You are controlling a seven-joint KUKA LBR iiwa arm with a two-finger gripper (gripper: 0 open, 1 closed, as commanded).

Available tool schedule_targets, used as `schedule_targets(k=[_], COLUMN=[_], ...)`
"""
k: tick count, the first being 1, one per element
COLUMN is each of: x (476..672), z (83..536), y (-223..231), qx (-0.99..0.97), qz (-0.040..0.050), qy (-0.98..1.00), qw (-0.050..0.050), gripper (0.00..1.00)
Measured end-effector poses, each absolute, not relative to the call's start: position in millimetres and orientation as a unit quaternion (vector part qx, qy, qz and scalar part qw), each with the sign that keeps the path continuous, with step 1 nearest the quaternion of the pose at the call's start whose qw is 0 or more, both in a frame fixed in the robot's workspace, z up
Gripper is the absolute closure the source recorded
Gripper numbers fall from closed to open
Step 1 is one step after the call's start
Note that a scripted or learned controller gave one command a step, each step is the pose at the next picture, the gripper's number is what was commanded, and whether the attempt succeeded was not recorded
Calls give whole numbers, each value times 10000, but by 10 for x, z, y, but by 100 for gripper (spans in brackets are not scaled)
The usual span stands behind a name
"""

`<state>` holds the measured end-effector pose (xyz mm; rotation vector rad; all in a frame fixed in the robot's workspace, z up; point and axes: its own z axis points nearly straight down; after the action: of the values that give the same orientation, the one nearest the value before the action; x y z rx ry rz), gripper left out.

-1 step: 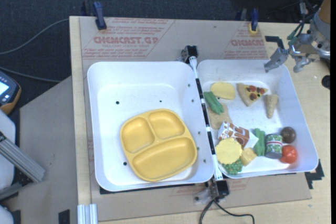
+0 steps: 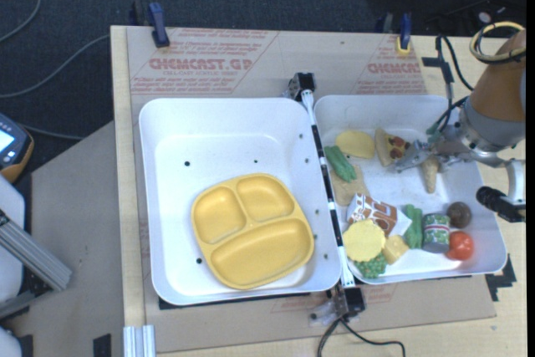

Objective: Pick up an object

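My tool reaches in low over the right bin, its tips at a slice of toy pizza near the bin's far wall; whether they are apart or together I cannot tell. A pale yellow piece lies just beside the pizza, a green pod near the divider. A tomato and a can sit toward the near edge. The left bin holds a yellow divided tray.
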<state>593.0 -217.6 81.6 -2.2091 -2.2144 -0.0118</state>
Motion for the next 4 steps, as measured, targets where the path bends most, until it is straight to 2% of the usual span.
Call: schedule_targets(k=[1,2,3,4], x=[5210,6262,5961,5978], z=[846,848,848,954], y=[-2178,-2164,-2096,-2102], qx=[-7072,-7034,-7074,-7071], qz=[-6,-18,5,-4], qy=[-7070,-7108,-7068,-7071], qw=[46,33,17,-8], gripper=[0,0,0,100])
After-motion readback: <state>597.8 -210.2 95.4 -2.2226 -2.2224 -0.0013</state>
